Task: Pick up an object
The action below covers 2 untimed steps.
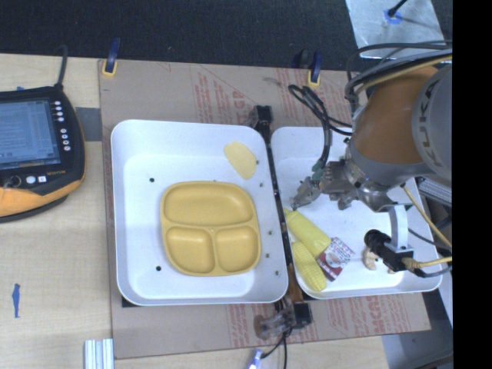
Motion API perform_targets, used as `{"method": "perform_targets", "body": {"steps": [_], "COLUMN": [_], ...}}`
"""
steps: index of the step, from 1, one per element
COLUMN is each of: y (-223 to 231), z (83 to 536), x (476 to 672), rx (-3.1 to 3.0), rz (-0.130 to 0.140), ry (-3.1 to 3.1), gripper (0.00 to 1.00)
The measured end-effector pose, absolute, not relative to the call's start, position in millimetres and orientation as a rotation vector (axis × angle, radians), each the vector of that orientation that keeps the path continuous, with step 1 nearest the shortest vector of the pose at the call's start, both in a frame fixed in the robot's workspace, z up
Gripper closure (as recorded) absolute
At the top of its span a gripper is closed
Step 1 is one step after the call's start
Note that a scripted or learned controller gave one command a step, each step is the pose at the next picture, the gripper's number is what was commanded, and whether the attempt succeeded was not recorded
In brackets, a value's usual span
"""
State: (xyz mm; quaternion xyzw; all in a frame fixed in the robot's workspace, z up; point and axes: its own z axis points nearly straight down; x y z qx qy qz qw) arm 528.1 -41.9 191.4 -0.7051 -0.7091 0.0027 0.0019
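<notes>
At the front of the right bin (361,287) lie a corn cob (306,241) and, touching it, a small packet (335,257). The left bin (134,229) holds a yellow tray (209,227). The gripper (301,196) is just past the corn's far end, by the bins' shared wall; I cannot tell whether it is open or closed. Farther back in the left bin lies a yellow chip (241,160).

Bench (54,267) with pendant (34,148), probably cardboard sheet (192,91)
</notes>
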Motion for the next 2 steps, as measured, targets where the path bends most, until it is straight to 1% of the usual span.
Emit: {"method": "perform_targets", "body": {"steps": [1,2], "y": [-30.9,-33.4], "z": [191.5,191.5], "x": [531.8,530.3], "rx": [-2.213,-2.212], "rz": [0.006,0.008], "ry": [-2.228,-2.227], "gripper": [0.00,0.00]}}
